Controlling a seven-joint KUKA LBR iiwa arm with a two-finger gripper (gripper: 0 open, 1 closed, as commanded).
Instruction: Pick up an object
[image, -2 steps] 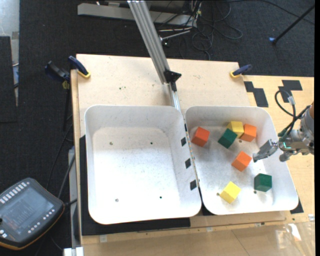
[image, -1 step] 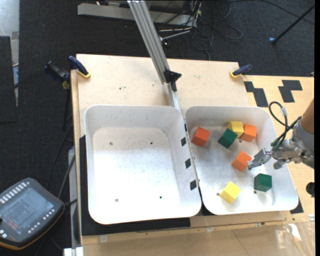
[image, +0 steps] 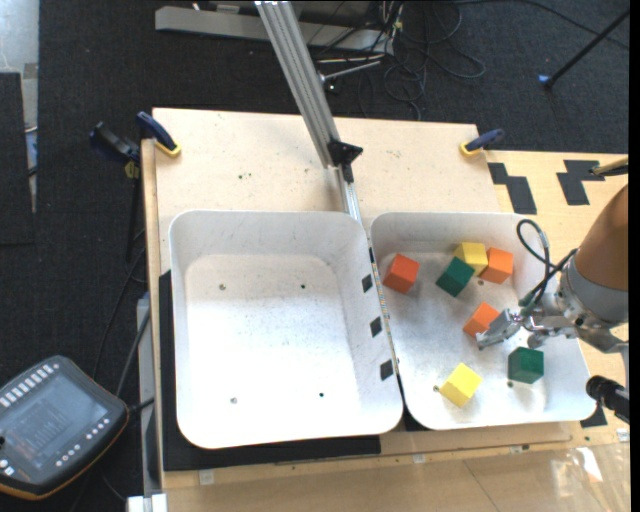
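My arm (image: 610, 250) is showing an orange band above a grey wrist ring. A thin black cable (image: 535, 250) is looping beside it, and my tool (image: 497, 335) is gleaming metallic silver.

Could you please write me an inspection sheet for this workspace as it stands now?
Surface: bench bearing left bin and right bin side by side.
Job's things: in the right bin, three orange cubes, two yellow cubes, two green cubes.
Clutter: nothing seen.
Grippers: gripper low over the right bin, beside an orange cube.
Cables: one looping at the wrist; more on the floor.
Surroundings: pendant, clamps, slanted metal rail.
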